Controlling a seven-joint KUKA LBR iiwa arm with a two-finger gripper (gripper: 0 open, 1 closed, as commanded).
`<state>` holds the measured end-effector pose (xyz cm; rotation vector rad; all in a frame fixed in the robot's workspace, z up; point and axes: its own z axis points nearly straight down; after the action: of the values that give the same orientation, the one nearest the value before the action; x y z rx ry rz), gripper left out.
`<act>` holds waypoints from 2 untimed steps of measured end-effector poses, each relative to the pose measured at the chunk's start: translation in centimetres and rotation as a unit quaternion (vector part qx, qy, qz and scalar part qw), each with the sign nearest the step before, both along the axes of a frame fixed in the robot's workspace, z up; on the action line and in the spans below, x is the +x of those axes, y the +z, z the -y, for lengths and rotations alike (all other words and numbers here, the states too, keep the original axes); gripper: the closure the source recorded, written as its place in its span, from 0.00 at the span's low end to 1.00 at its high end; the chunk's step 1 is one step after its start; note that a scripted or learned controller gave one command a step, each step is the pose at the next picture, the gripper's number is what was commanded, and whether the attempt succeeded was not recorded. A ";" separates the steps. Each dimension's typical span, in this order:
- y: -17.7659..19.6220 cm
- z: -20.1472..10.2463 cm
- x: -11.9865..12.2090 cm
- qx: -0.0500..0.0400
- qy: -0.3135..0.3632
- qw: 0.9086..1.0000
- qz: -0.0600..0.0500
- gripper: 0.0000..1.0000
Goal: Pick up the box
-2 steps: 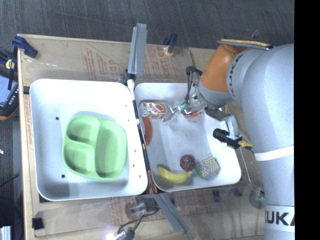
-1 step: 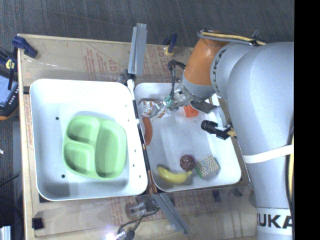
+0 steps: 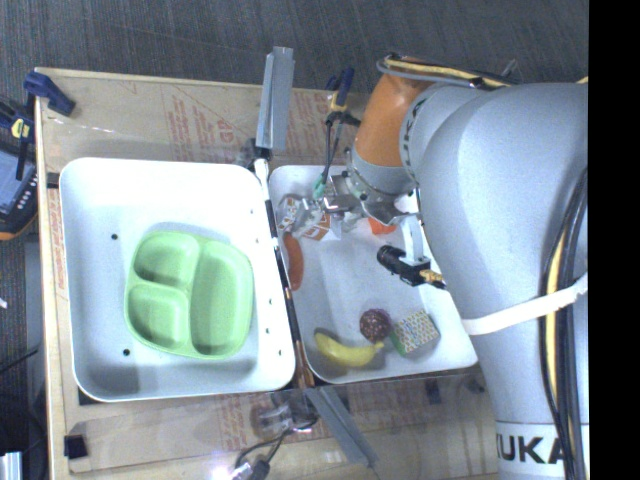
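arm (image 3: 500, 218): grey, bulky | orange band (image 3: 380, 128) above wrist | dark "KUKA" lettering (image 3: 535, 448) | black cables (image 3: 565, 258)

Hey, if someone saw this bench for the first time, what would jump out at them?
The big grey arm fills the right side, its claw down at the far end of the right bin. In the left bin a bright green tray stands out. At the right bin's near end lie a banana, a dark ball and a patterned box.
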<state>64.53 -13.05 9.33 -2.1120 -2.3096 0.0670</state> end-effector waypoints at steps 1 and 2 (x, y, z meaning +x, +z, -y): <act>3.6 8.1 -1.7 0.012 -0.004 1.000 0.019 0.00; 1.7 6.0 1.7 0.001 0.101 0.995 0.029 0.00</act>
<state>66.20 -19.03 10.98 -1.8979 -2.5471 0.0041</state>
